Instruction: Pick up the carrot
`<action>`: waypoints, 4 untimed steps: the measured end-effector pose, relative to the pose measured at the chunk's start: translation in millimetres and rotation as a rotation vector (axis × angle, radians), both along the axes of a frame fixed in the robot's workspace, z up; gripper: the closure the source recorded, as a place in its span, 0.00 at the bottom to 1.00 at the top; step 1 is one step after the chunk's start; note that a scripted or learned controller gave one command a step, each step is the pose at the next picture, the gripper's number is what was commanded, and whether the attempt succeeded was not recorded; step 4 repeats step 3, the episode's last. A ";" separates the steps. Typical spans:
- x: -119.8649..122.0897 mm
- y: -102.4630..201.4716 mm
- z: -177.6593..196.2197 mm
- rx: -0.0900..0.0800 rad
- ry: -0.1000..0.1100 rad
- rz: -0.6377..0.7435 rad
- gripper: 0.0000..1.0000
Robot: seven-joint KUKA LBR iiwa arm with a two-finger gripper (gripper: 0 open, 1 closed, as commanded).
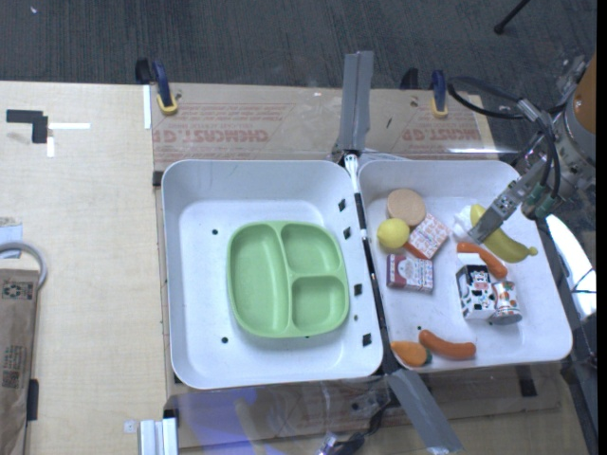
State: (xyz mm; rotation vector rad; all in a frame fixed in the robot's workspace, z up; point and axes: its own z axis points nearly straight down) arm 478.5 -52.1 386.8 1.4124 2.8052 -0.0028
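The carrot (pixel 483 258), a short orange stick, lies in the right bin (pixel 550 349) toward its right side, between a yellow banana (pixel 509 245) and a cow-print carton (pixel 477 292). My gripper (pixel 486 224) reaches in from the right, slanting down and to the left. Its tip is just above the carrot's left end and partly covers the banana. Nothing can be made out held in it.
The right bin also holds a lemon (pixel 393 232), a round bun (pixel 406 205), two red-and-white boxes (pixel 428 236) (pixel 411 272), a small can (pixel 505 304), an orange sausage (pixel 448 346) and an orange wedge (pixel 409 353). A green divided plate (pixel 287 278) sits in the left bin (pixel 190 254).
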 end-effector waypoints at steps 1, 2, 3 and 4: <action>0.7 6.1 -24.5 0.001 0.000 0.645 1.00; 17.2 -14.7 -78.6 0.001 0.000 0.631 1.00; 0.4 -32.9 -128.3 0.001 0.000 0.972 1.00; 0.4 -32.9 -128.3 0.001 0.000 0.972 1.00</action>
